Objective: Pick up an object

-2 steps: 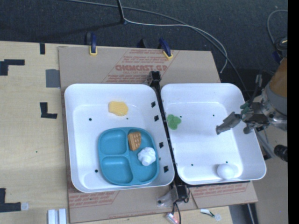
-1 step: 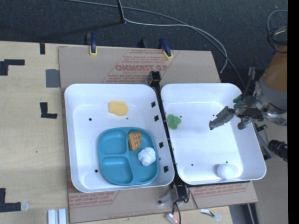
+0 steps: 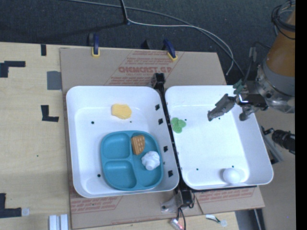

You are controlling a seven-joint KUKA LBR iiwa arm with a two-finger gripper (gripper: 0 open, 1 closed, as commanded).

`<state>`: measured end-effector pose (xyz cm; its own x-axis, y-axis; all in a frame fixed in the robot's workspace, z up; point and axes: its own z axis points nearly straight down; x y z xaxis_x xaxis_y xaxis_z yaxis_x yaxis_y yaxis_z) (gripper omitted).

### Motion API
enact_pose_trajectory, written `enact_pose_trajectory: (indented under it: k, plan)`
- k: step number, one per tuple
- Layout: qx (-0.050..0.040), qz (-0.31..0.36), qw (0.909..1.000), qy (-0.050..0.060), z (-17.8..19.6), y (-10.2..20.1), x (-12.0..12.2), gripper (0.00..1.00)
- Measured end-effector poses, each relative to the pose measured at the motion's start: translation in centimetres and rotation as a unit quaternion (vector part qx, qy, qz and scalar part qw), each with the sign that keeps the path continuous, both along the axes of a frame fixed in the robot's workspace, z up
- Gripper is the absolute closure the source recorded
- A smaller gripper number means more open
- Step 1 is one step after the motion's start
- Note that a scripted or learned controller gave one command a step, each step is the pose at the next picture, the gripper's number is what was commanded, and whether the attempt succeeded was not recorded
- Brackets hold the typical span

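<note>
nearest the camera in the right bin [image 3: 249, 143] a white ball [image 3: 231, 175] lies by the near wall, right of centre. in the left bin [image 3: 76, 128] a blue divided tray [image 3: 115, 169] carries a white crumpled lump [image 3: 151, 160] and a tan waffle-like piece [image 3: 138, 144]. farther back a green toy [image 3: 178, 125] sits against the right bin's left wall, and a yellow piece [image 3: 122, 111] lies on the left bin's far floor. the claw [image 3: 230, 108] hangs over the far right part of the right bin, its two fingers spread apart with nothing between them. the green toy lies to its left and slightly nearer, the ball well nearer; the green toy looks the shorter reach.
</note>
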<state>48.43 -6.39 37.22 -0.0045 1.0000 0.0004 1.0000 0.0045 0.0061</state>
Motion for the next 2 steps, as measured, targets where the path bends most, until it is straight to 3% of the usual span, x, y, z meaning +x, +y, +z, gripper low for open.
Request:
enact_pose_trajectory:
  k: [1,2]
  plan:
    - [-0.0003,-0.002,1.0000,0.001,8.8,0.7,6.5,0.00]
    - [-0.0003,-0.001,1.0000,0.004,8.6,1.8,12.2,0.00]
